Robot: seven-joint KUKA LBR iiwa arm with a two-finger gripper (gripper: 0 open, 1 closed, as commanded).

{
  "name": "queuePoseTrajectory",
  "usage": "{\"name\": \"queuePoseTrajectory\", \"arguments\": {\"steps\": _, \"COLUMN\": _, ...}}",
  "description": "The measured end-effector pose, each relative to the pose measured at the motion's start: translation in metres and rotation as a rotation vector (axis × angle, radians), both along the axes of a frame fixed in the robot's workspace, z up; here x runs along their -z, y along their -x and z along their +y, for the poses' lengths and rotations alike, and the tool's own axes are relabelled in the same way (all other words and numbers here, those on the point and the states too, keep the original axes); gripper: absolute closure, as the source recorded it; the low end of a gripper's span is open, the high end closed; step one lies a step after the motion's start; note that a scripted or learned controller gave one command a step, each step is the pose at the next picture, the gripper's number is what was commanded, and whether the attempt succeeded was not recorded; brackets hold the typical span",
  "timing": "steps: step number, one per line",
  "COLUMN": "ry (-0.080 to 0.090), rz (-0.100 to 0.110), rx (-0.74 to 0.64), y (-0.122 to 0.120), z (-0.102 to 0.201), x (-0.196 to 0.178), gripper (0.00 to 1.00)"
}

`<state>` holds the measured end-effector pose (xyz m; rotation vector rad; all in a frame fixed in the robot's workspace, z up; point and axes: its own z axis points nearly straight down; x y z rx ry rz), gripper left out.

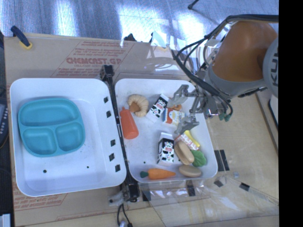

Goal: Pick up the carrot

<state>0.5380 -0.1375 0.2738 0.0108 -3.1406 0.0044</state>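
Toy carrot [160, 174] at right bin's [142, 150] front wall: likely light, rigid, slick; best pinched mid-body. Gripper [183, 109] spread, empty.

Blue-grey floor [94, 8] with light streaks; cardboard sheet [71, 56] covering bench.

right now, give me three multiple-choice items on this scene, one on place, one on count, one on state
1. Where does the carrot lie?
A. in the blue tray
B. near the front edge of the right bin
C. on the cardboard

2. How many cow-print cartons are there?
A. two
B. four
C. none

3. What does the blue tray hold?
A. a croissant
B. nothing
C. a bottle

Answers: 1 B, it lies by the bin's front wall. 2 A, one near the croissant, one lower. 3 B, its compartments are bare.
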Motion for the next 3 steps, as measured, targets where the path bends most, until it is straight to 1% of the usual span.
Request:
{"name": "queuePoseTrajectory", "arguments": {"steps": 1, "ry": -0.005, "rz": 0.003, "rx": -0.369, "y": 0.06, "z": 0.034, "x": 0.068, "gripper": 0.0}}
{"name": "queuePoseTrajectory", "arguments": {"steps": 2, "ry": -0.005, "rz": 0.002, "rx": -0.391, "y": -0.016, "z": 0.008, "x": 0.125, "gripper": 0.0}}
{"name": "queuePoseTrajectory", "arguments": {"steps": 3, "ry": 0.0, "rz": -0.005, "rx": -0.547, "y": -0.051, "z": -0.048, "x": 0.077, "gripper": 0.0}}
